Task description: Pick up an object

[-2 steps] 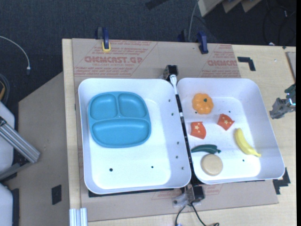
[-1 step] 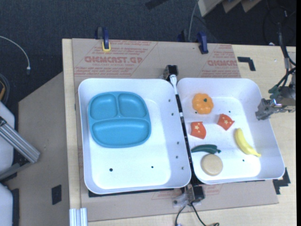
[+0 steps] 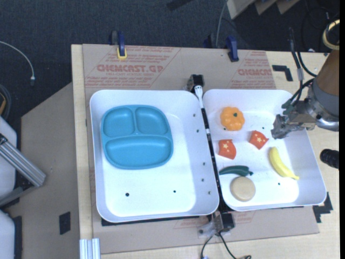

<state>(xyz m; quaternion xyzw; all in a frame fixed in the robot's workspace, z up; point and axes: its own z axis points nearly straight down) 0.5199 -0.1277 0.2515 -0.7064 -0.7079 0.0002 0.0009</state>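
I see two white bins side by side on the bench. The left bin (image 3: 108, 188) has a blue plate (image 3: 138, 136) in it, up near its back left corner. I think the plate is there to get things later, so I leave it alone.

The right bin (image 3: 307, 161) has all the toys. They lie apart from each other, which I think makes each one easy to grab alone. An orange (image 3: 232, 118) sits near the back edge. A red cube (image 3: 227, 149) lies near the left edge. Another red cube, the strawberry (image 3: 258, 139), lies in the middle. A banana (image 3: 282, 163) lies toward the right edge. A green bean (image 3: 236, 171) and a tan disc (image 3: 242, 188) touch each other near the front edge.

The claw (image 3: 281, 129) hangs low over the right bin, near its right edge. It is dark and small here, so I cannot tell how far open it is. I see nothing held in it.

The strawberry is the nearest toy. It lies just beside the claw, toward the left edge and a bit to the front. The banana is near too, toward the front edge. I would go for the strawberry, and the claw must slide left a little.
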